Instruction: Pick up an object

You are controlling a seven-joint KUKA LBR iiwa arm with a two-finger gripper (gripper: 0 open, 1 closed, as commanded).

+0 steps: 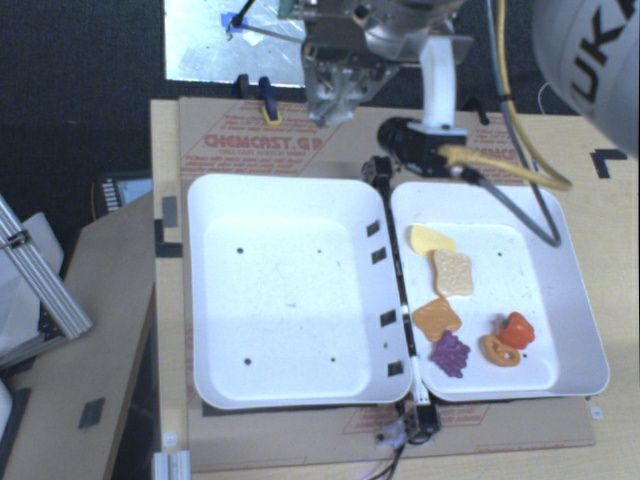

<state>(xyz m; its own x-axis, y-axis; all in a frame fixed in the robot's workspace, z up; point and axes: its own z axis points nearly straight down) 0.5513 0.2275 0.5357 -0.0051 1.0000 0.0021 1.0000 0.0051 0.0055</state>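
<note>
- Pincer hangs over the desk's far edge; open or closed, I cannot tell.
- Right bin holds yellow slice, toast, purple grapes, red pepper.

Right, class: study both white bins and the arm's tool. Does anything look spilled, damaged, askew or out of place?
Nothing stands out. The small play-food pieces, the yellow wedge, tan toast slice, orange chip, purple grape bunch and red-and-orange pepper, all lie inside the right white bin. The tool hangs above the bench, beyond the bins.

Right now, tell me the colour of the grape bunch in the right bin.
Purple grape bunch, seen in the camera view.
</note>
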